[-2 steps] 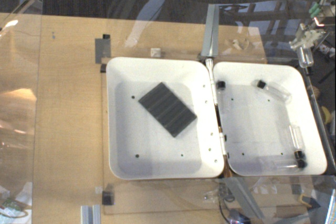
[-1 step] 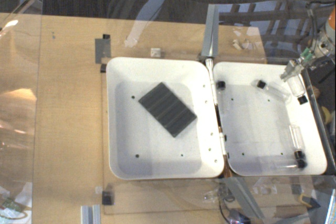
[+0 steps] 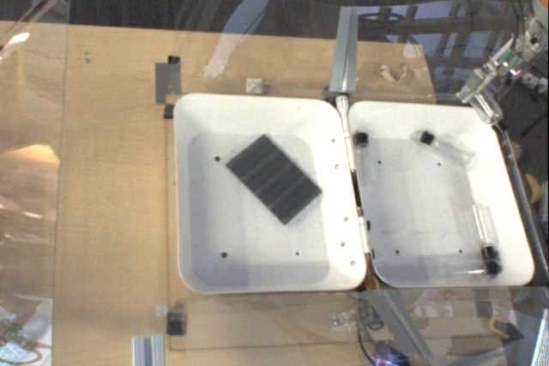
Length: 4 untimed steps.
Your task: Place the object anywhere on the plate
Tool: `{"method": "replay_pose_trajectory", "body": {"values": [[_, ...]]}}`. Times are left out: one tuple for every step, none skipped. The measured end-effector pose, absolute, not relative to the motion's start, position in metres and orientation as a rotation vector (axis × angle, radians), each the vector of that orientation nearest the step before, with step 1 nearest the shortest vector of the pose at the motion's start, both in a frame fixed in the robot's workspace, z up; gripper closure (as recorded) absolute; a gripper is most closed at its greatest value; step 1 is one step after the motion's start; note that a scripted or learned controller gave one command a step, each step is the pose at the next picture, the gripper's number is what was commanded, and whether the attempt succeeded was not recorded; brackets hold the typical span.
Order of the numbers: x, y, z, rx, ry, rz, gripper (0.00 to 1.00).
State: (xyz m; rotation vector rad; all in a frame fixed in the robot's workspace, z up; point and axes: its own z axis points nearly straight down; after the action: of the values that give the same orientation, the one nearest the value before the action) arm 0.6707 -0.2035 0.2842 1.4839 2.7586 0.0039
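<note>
- Table (image 3: 94,210): a pale wooden surface seen from above at a slant, with dark ribbed flooring beyond its far edge and clear panels throwing reflections across it.
- Left bin (image 3: 193,270): a shallow white tray with rounded corners, touching its neighbour along the centre line.
- Plate (image 3: 274,178): a dark grey, ribbed rectangular slab lying flat in the left bin, turned diagonally, near the bin's middle.
- Right bin (image 3: 515,210): a matching white tray holding several clear tubes with black caps; one tube (image 3: 485,236) lies along the right wall, others lie near the far wall.
- Gripper (image 3: 489,94): at the upper right, just beyond the right bin's far corner; whether it is spread or closed cannot be told.
</note>
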Motion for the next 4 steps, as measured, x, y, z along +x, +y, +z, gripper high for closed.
{"method": "replay_pose_trajectory", "body": {"values": [[0.655,-0.204,0.253,1.403,2.801,0.004,1.00],[0.670,-0.205,0.281,1.337,2.833,0.002,1.00],[0.622,-0.193,0.236,1.074,2.944,0.003,1.00],[0.644,-0.204,0.271,1.041,2.954,0.004,1.00]]}}
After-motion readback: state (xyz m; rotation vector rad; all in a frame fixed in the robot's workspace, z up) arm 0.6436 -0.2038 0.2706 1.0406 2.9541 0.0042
